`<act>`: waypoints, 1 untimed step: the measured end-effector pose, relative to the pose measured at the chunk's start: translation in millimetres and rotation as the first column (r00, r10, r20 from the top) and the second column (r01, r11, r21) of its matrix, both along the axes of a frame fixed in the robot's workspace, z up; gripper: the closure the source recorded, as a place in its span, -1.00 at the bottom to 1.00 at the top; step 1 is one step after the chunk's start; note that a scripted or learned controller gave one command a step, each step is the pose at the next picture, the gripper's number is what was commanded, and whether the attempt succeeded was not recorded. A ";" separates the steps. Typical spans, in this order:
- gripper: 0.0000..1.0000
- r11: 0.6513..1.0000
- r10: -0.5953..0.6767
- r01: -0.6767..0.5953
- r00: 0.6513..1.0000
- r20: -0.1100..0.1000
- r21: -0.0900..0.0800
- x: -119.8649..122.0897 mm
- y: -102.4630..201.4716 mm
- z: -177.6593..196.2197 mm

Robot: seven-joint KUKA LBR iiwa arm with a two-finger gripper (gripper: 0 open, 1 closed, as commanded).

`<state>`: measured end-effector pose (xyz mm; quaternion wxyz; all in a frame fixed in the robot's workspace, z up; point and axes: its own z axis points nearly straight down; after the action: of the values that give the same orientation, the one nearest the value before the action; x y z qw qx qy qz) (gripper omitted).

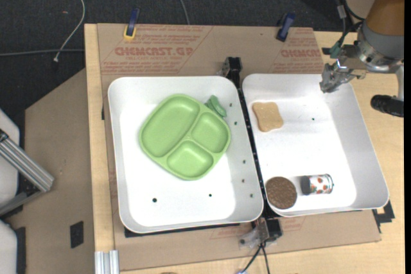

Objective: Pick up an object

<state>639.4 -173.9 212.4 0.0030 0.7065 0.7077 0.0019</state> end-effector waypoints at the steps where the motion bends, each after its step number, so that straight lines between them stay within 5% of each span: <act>1: 1.00 1.000 0.000 0.000 1.000 -0.001 0.000 1.4 0.0 31.5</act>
<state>640.8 -173.9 243.8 0.0026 0.7067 0.7075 0.0016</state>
